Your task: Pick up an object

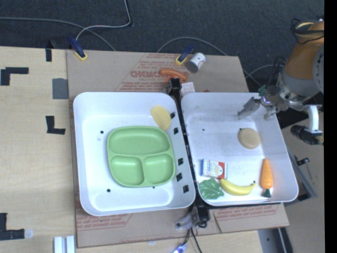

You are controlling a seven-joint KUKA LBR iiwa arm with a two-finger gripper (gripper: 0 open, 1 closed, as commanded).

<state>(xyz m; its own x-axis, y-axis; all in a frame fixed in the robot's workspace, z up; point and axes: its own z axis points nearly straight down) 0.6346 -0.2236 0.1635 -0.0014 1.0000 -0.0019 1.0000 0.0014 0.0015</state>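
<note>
My gripper (258, 111) hangs over the back right corner of the right bin (210, 112), open, with nothing between its fingers (245, 109). Just in front of it lies a tan round bun-like piece (249, 137). Along the bin's front sit an orange carrot (267, 174), a yellow banana (237, 187), a green leafy piece (210, 188) and a small red, white and blue carton (213, 168). In the left bin (87, 141) a green divided plate (141, 156) lies in the middle, and a pale yellow lemon-like piece (161, 117) rests behind it.
The arm (304, 62) enters from the upper right. Behind the bins, on the cardboard, lie an orange tool (174, 73), a small grey cylinder (196, 62) and blue clamps (78, 48). Cables trail over the dark floor at the back.
</note>
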